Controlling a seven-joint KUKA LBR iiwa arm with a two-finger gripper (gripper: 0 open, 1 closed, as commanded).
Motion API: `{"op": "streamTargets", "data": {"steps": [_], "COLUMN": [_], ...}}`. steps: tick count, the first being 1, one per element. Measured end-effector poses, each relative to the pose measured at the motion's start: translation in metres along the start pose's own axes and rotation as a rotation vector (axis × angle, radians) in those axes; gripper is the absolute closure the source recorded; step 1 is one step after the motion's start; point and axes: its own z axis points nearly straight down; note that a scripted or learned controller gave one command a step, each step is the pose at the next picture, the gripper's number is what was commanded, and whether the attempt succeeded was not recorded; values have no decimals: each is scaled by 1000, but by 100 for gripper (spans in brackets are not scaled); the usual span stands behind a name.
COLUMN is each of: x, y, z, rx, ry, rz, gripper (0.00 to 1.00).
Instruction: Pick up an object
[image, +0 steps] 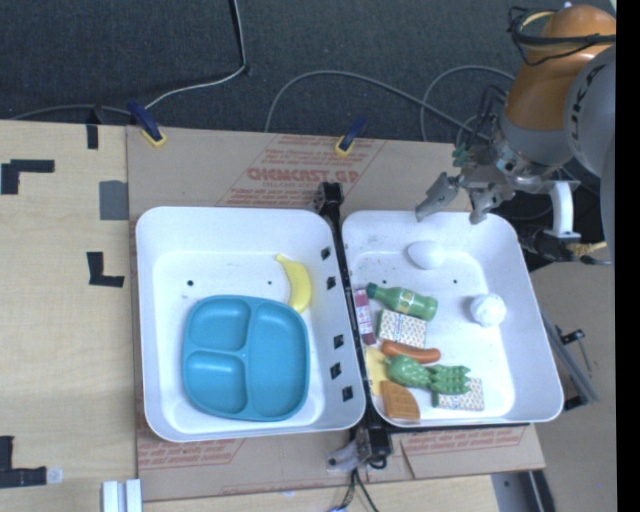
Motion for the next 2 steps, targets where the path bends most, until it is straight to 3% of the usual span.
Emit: {"op": "streamTargets", "data": {"steps": [1, 2], "x": [22, 37], "y": [-40, -45], "z": [58, 125], "rx": [2, 2], "ry": [0, 0], "rz": [0, 1], "gripper": [0, 0]}}
